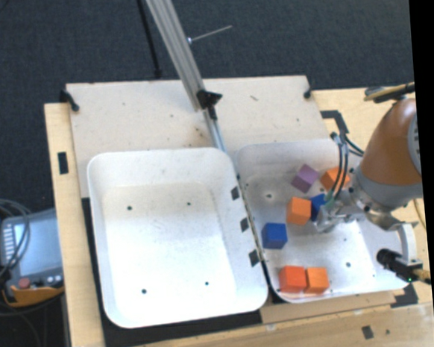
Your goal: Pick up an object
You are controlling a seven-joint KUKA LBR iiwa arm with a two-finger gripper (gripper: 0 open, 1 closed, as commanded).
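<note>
Two white bins [101, 215] are carried by a pale wooden surface [189, 107] on dark carpet [42, 40]. The claw [324, 219] is lowered among coloured blocks [299, 210] in the right bin; its state cannot be told.

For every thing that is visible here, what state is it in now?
End effector: low in the right bin, among the blocks.
Purple block: lying loose.
Blue cube: lying alone.
Orange block: beside the end effector.
Two orange blocks: touching, near the front wall.
Left bin: flat on the bench.
</note>
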